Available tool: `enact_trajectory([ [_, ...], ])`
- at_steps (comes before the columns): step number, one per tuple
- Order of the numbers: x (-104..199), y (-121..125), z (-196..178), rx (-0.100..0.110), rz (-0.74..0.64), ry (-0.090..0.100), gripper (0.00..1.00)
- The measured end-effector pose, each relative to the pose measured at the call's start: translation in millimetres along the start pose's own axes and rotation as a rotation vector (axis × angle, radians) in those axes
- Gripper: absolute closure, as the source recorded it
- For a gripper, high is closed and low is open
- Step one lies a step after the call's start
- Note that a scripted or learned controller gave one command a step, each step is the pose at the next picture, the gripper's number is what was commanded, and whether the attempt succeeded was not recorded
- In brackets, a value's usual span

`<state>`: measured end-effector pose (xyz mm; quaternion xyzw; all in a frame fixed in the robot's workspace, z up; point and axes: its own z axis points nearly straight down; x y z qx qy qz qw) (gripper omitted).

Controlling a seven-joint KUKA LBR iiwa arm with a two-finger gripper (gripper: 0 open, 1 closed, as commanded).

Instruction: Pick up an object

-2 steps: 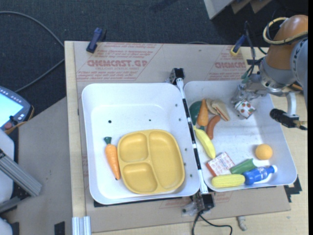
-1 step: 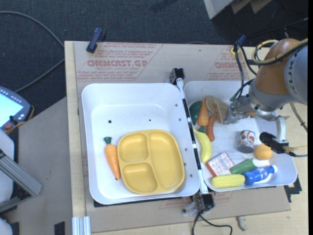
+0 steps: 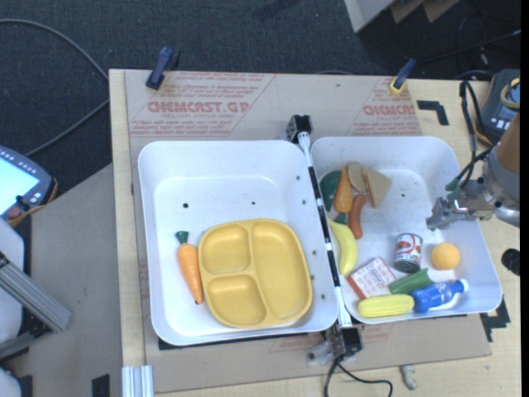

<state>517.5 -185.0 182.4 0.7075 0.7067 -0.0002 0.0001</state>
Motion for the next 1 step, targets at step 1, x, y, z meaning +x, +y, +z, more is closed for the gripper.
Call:
enact_trajectory([
  [1,0.8,-0.2,0.7,0.001,-0.001,0.001,0.0],
])
